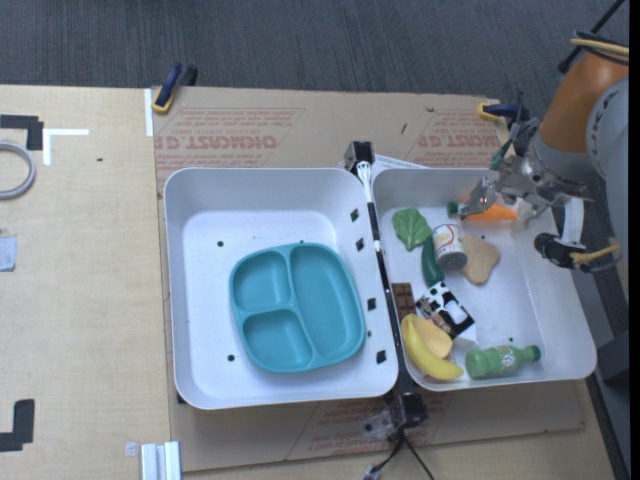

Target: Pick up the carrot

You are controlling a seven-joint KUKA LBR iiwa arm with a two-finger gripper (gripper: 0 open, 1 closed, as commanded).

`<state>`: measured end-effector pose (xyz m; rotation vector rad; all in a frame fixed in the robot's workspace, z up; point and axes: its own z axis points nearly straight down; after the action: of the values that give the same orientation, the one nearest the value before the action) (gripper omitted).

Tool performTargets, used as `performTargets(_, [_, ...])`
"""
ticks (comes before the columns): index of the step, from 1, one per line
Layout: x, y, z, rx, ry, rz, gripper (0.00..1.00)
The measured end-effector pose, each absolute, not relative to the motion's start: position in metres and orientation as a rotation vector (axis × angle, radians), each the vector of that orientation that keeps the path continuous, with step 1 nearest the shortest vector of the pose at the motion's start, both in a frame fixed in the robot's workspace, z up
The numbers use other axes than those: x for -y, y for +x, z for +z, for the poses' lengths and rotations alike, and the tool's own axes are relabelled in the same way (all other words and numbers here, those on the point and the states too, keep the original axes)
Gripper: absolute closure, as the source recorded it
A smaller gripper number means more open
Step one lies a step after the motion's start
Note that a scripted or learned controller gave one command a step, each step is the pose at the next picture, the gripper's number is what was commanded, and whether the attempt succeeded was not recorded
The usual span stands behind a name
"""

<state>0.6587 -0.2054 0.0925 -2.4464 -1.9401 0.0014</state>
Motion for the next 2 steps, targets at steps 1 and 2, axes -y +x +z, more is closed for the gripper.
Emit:
performTargets(1, [0.204,0.658,0.091,1.651,-2.624,0.01,0.0])
performTargets(2, [0.205,0.661,0.103,1.658,-2.64,-0.003,1.0])
